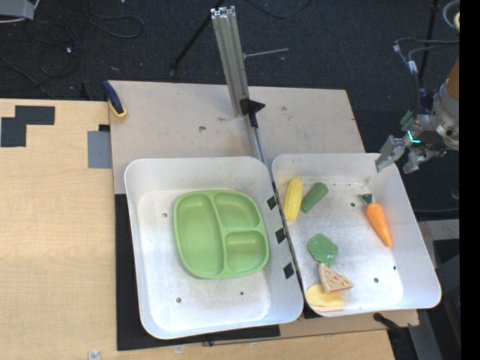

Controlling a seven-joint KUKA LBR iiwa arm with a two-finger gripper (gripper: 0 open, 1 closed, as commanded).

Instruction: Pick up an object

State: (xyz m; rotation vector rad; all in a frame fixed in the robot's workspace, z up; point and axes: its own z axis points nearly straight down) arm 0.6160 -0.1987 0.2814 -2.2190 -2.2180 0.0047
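1. Two shallow white bins side by side on the bench: left bin (150,306) and right bin (420,291), touching along their shared edge.
2. In the left bin, a green divided plate (221,233) lying flat near the middle, three compartments, nothing in them.
3. In the right bin, near its far-left corner, a yellow corn cob (292,198) lying close to the shared edge, with a green pepper-like piece (314,196) just beside it on the right, tilted.
4. Toward the right bin's far-right edge, an orange carrot (379,223) lying at a slant, green top pointing to the far edge.
5. Near the middle of the right bin, a green leafy piece (322,247).
6. At the right bin's near-left corner, a tan wedge (334,279) resting against a pale yellow piece (324,299), the two touching.
7. Gripper (400,156) hanging above the far-right corner of the right bin, apart from every object; nothing visible between the fingers; open or closed impossible to tell from here.
8. Behind the bins, an upright aluminium post (231,58) rising from the beige board (172,118).
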